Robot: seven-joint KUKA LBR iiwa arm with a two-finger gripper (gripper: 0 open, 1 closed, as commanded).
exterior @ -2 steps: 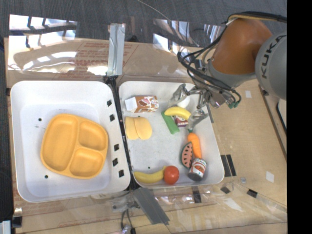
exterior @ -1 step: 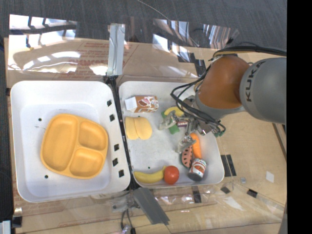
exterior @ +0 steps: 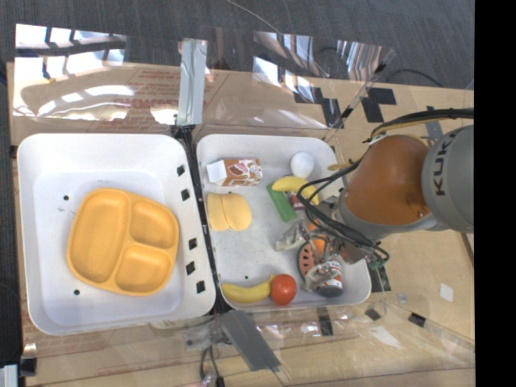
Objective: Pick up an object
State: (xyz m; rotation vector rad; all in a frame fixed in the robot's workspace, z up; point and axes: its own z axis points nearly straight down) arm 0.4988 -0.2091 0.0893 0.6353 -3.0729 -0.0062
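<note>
My gripper (exterior: 300, 239) is down inside the right bin (exterior: 256, 258), under the grey arm with its orange band (exterior: 387, 182), which comes in from the right. Its tip sits just above a watermelon slice (exterior: 308, 260) and a small can (exterior: 327, 277), and below a green block (exterior: 281, 205). Nearby lie a red tomato (exterior: 283, 289) touching a banana (exterior: 245, 292), a pale yellow bun-like piece (exterior: 228, 212), a small printed carton (exterior: 235, 172), a white ball (exterior: 301, 164) and another yellow piece (exterior: 289, 185). The wrist hides part of the bin's right side.
The left bin (exterior: 40, 176) holds a yellow divided plate (exterior: 122, 240). Black cables (exterior: 419, 119) loop off the arm at the right. A grey tape strip (exterior: 190, 79) runs up from between the bins, over the cardboard-covered bench.
</note>
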